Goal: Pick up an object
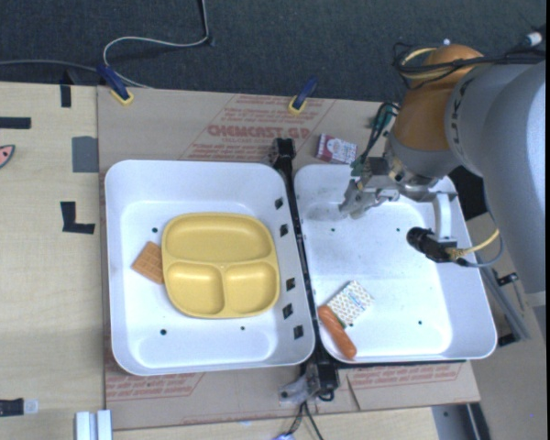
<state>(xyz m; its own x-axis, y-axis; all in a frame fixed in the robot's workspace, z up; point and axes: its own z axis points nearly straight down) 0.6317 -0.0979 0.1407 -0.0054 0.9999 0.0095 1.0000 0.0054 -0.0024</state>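
My gripper (pixel 359 200) hangs over the far part of the right bin (pixel 458 328), its metal fingers pointing down with nothing seen between them. A white patterned packet (pixel 350 302) lies near the bin's front left, and an orange carrot-like piece (pixel 336 332) lies just in front of it. In the left bin (pixel 133 337) sits a yellow divided plate (pixel 222 264), and a brown cracker-like piece (pixel 148 263) pokes out from under its left edge.
A black divider with clips (pixel 291 246) runs between the two bins. A small red-and-white packet (pixel 335 148) lies on the cardboard behind the right bin. The grey arm (pixel 504 154) covers the right bin's far right side, with a black cable fitting (pixel 431 243) beside it.
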